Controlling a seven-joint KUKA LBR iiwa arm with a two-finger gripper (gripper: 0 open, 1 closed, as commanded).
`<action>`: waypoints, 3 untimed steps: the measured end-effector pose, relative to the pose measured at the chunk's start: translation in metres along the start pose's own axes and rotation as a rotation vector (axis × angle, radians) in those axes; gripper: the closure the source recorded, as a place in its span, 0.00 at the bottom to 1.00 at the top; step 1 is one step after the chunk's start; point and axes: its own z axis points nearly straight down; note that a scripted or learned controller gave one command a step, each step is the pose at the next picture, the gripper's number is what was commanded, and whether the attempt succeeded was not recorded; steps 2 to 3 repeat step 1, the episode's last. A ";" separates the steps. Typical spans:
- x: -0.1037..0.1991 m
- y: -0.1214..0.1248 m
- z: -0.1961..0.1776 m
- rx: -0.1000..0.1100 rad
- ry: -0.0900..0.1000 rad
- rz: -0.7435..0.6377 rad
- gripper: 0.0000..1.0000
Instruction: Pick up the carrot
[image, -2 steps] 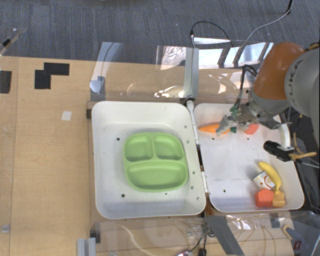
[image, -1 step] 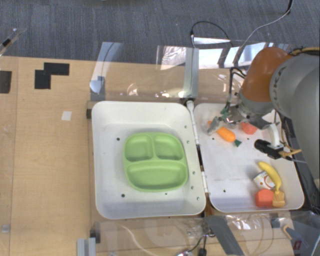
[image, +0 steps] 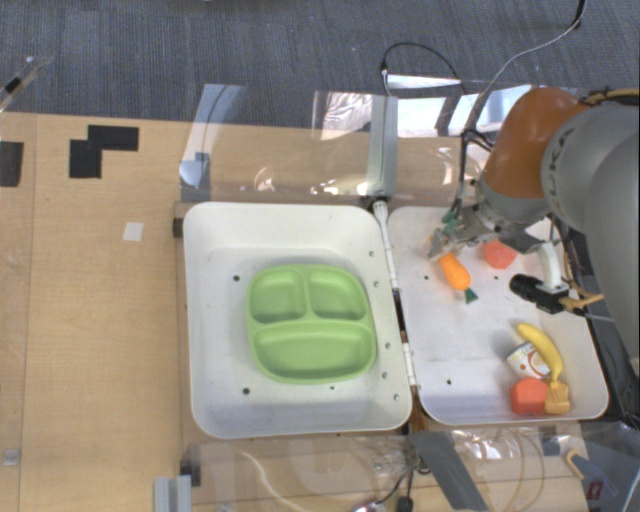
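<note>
Camera view: carrot (image: 456, 273) lies flat in the right bin (image: 440, 370), upper left part, leafy end pointing down-right. End effector (image: 458, 232) hangs just above it, tips near the orange end (cannot tell how the end effector is set). Banana (image: 541, 350) and an orange block (image: 527, 396) sit at the bin's lower right. Left bin (image: 215, 330) holds a green divided plate (image: 311, 322).

Just 1 fixed cam up above the surface (image: 90, 300), angled down on both bins (image: 215, 400), arm (image: 590, 160) entering from the right.
</note>
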 end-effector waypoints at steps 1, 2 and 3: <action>0.053 0.027 -0.086 0.012 0.001 0.078 1.00; 0.053 0.027 -0.086 0.012 0.001 0.078 1.00; 0.053 0.027 -0.086 0.012 0.001 0.078 1.00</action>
